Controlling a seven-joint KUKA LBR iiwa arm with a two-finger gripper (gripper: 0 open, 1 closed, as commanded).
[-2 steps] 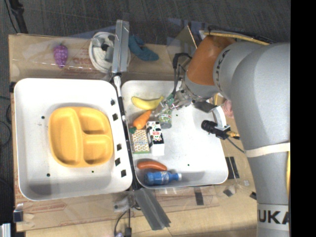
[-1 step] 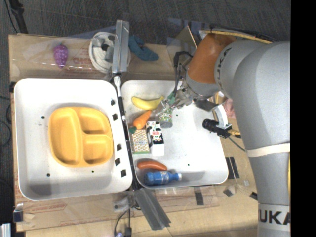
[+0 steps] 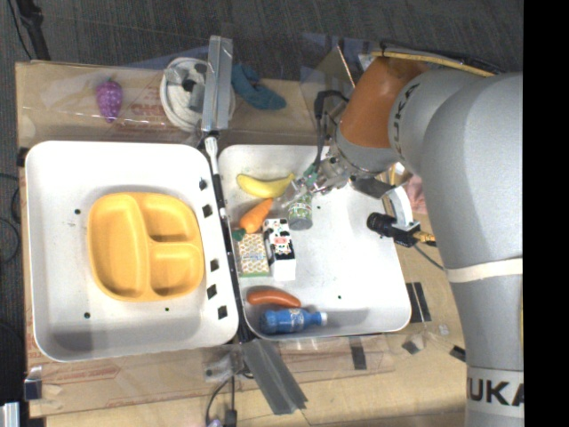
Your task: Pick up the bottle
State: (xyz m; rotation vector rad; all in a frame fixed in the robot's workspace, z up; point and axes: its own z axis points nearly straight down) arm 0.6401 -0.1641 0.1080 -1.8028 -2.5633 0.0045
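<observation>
I take the yellow tray (image 3: 147, 245) in the left bin (image 3: 53, 327) as my landmark. To its right, across the divider, I see a banana (image 3: 263, 185), with a carrot (image 3: 255, 215) just below it, then a small carton (image 3: 281, 241) and a flat card (image 3: 252, 254). Up beyond the tray lie a purple toy (image 3: 109, 98) and a blue cloth (image 3: 255, 90).

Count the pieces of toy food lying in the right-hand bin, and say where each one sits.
3. A banana lies near the back wall, a carrot just in front of it by the left wall, and a hot dog sits near the front, beside the blue bottle. The arm may hide more.
</observation>
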